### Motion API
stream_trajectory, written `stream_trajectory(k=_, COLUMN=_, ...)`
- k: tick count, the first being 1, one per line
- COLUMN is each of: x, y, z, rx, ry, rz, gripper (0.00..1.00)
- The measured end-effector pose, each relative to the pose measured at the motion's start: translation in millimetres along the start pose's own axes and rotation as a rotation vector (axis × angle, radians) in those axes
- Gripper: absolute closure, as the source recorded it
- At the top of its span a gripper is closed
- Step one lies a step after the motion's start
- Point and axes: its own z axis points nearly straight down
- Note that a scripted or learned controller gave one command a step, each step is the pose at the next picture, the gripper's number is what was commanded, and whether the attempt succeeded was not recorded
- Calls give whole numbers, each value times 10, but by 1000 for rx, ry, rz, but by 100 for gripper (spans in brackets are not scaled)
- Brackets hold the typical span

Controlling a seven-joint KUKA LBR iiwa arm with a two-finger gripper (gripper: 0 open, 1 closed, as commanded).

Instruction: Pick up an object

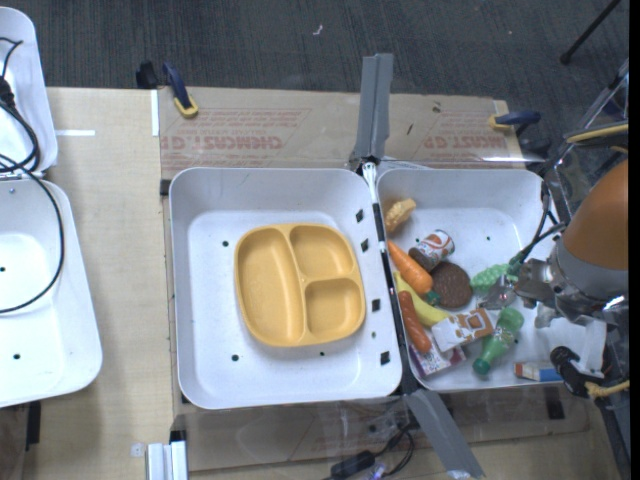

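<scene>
We record the arm (603,230) at the right edge of the camera view. Its uppermost visible section is a rounded orange band, smooth and without markings that we can read. Below it sits a grey wrist collar, then a block of silver-grey metal hardware with pale plates and dark recesses. Thin black cables loop along the left side of the arm, and a thicker black cable with a yellow-banded fitting hangs beneath the wrist hardware. Finer details are blurred.

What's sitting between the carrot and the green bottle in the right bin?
In the camera view, a brown round cookie lies between the carrot and the green bottle.
</scene>
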Motion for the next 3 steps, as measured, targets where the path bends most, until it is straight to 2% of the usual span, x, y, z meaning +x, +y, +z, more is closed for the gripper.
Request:
stream_trajectory(k=1, x=501, y=840, z=62, rx=-6, ry=-1, rz=-85, gripper=0)
stream_trajectory(k=2, x=500, y=842, z=-30, rx=-5, ry=-2, rz=-88, gripper=100)
stream_trajectory(k=3, x=-61, y=355, z=62, rx=-5, ry=0, rz=15, gripper=100)
